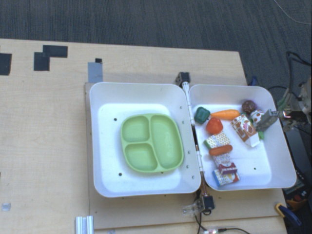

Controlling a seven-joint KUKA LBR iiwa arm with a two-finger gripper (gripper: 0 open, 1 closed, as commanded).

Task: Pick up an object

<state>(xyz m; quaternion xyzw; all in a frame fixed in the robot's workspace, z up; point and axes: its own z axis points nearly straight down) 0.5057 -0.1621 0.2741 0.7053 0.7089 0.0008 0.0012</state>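
Note:
The right bin [273, 172] holds several toy foods: a green piece [202, 114], an orange carrot [225, 114], a dark purple round item [249, 106], a red tomato [214, 126], a red and white carton [243, 129], a patterned packet [218, 141], a sausage [221, 150] and a small box [226, 172]. My gripper [266, 120] reaches in over the bin's right rim, low and just right of the carton, below the purple item. Nothing shows lifted from the bin.
The left bin [105, 130] bears a light green divided plate [151, 143]. A divider rail [192, 130] runs between the bins. Cables and arm hardware [297, 113] crowd the right edge. Dark tape marks [48, 57] lie on the bench at the far left.

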